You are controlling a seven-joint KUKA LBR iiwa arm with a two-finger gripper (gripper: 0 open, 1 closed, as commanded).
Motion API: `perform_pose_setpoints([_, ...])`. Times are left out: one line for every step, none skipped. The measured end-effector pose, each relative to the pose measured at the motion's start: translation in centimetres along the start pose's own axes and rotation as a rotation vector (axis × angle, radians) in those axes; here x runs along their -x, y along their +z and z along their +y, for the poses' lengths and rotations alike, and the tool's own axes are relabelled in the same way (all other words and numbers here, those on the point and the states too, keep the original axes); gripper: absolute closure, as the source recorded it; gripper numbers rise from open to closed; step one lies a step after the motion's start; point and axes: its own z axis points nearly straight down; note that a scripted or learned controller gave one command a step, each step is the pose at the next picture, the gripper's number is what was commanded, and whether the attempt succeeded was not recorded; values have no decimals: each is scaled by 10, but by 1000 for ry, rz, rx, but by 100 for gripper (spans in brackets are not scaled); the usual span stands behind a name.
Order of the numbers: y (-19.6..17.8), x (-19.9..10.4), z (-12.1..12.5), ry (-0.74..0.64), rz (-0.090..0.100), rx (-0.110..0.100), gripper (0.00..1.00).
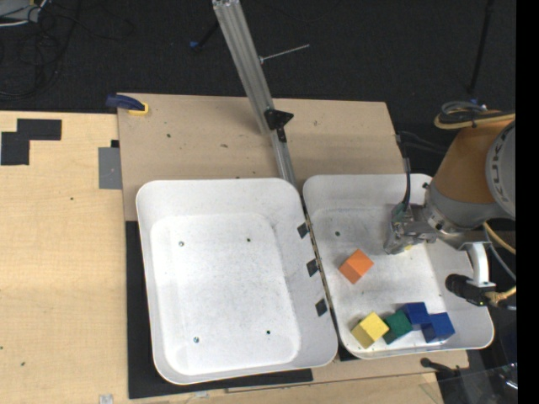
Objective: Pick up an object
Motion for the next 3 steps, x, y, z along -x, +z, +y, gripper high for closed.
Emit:
perform_pose_setpoints([-53,5,-9,-1,-2,6,100])
perform_pose_setpoints([-111,8,-18,-1,-2,7,100])
perform_pose_setpoints([-129,9,-18,-7,-1,5,100])
